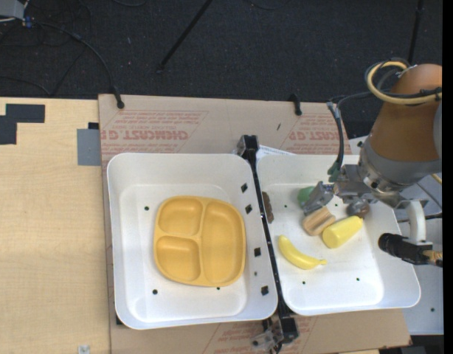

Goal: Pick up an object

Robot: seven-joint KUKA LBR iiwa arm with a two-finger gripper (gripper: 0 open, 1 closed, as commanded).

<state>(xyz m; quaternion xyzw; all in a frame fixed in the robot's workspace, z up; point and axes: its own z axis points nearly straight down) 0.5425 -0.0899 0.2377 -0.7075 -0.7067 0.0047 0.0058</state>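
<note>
Left bin [130, 198]: one yellow divided plate [200, 240], lying flat near the middle, well apart from my arm. Right bin [359, 293]: four items. A banana [299, 254], lying near the divider between the bins. A tan block [318, 220], just beside a yellow piece [341, 231] that lies tilted to its right; the two look to be touching or nearly so. A green piece [309, 195] toward the back, partly hidden under my tool. Arm: mine, reaching in over the right bin from the right. Gripper [337, 198]: low over the cluster of green piece, block and yellow piece, its dark metal parts just above or against them; how wide it stands I cannot tell, nor whether it has hold of anything, since nothing shows plainly within it. Step in hand, as I judge it: the descent or the close at the cluster, with nothing lifted yet. Next move calls for: settling on a single item, most likely the block or the green piece below me, closing squarely on it, then rising straight. Risk noted: items crowded together, so a close may nudge one aside or pinch two at once.
</note>
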